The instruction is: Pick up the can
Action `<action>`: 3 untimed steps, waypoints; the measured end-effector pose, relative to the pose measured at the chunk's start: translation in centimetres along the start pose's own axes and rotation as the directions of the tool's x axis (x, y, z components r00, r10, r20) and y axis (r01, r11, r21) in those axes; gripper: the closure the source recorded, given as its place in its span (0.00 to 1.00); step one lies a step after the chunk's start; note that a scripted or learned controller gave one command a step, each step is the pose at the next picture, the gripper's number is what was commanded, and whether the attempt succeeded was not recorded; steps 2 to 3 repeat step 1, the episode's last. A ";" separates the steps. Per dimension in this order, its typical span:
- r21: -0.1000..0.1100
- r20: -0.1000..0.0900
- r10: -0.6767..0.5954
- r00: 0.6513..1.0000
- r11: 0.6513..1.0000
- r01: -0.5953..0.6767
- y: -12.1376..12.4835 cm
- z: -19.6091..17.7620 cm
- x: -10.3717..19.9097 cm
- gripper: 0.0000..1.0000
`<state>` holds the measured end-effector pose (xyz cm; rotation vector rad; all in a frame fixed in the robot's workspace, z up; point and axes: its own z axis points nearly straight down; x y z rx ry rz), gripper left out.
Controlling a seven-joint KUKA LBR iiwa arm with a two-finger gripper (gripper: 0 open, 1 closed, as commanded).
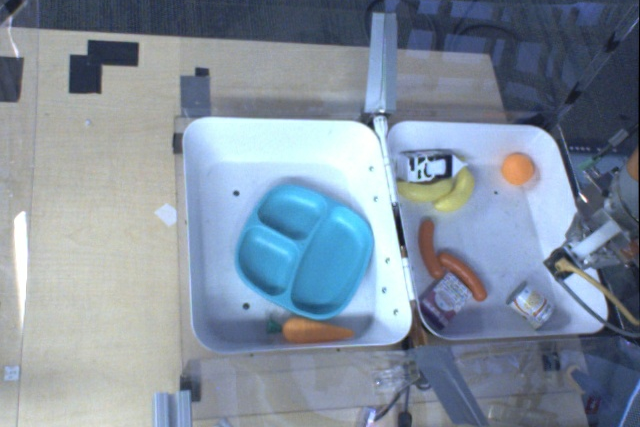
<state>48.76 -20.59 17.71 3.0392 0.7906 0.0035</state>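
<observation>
A small silvery can (530, 305) with a yellowish label lies tilted in the front right corner of the right bin (560, 205). A black-and-white cylinder (430, 166) lies on its side at the bin's back left, touching a banana (452, 195). The gripper (592, 237) hangs at the bin's right rim, above and to the right of the silvery can and apart from it. Nothing shows in its grasp.
An orange (517, 169) sits at the back of the right bin. Two sausages (430, 247) (464, 276) and a purple packet (446, 300) lie front left of the can. The left bin (210, 215) holds a blue divided plate (305, 250) and a carrot (315, 331).
</observation>
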 end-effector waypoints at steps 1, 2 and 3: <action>-0.002 -0.002 0.296 0.955 0.955 -0.296 0.0 -9.8 0.1 1.00; -0.002 -0.002 0.296 0.955 0.955 -0.296 0.0 -9.8 0.1 1.00; -0.002 -0.002 0.296 0.955 0.955 -0.296 0.0 -9.8 0.1 1.00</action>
